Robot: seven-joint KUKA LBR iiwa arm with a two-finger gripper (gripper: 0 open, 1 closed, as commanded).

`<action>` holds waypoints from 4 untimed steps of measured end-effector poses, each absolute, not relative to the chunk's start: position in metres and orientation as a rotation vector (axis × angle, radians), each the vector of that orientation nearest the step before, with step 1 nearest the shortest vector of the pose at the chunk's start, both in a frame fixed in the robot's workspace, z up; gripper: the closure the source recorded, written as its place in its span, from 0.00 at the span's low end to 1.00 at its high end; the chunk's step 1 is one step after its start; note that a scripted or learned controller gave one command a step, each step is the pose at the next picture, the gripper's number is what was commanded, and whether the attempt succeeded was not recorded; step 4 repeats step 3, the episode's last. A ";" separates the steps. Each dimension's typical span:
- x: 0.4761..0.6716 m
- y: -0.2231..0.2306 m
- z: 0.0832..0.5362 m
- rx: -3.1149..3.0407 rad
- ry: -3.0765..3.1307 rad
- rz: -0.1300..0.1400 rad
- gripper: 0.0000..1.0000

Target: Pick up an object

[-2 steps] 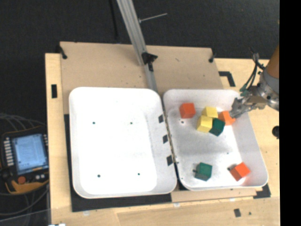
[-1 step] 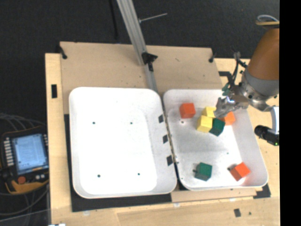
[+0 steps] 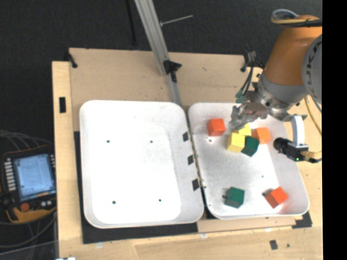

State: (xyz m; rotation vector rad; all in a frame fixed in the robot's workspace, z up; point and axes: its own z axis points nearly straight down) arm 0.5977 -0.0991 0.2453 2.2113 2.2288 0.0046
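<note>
Over the right bin (image 3: 303, 196), near its far edge, the gripper (image 3: 242, 118) hangs low above a tight cluster of blocks — whether it is spread or pinched cannot be told from this angle. Directly beneath it sits a yellow block (image 3: 236, 142), touching a dark green block (image 3: 251, 145) on its right, with an orange block (image 3: 263, 135) just behind that. A second orange block (image 3: 216, 127) stands a little apart to the left. Judgement: the step is the descent onto the cluster, yellow block the likely target. To do it well, the grip should straddle the yellow block on faces not pressed against the green one — otherwise a finger lands on top of a neighbour or shoves the pile. A straight vertical drop, centred, then close. The green block (image 3: 234, 197) and orange block (image 3: 276, 196) at the near edge stand well apart and would be easier picks. Left bin (image 3: 87, 161) holds no blocks.
</note>
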 end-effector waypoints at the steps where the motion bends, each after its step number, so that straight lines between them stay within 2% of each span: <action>1: 0.612 -0.049 0.253 2.212 2.229 0.005 1.00; 2: 0.612 0.003 0.258 2.212 2.228 0.005 1.00; 3: 0.625 0.055 0.263 2.212 2.229 0.004 1.00; 4: 0.625 0.055 0.263 2.212 2.229 0.004 1.00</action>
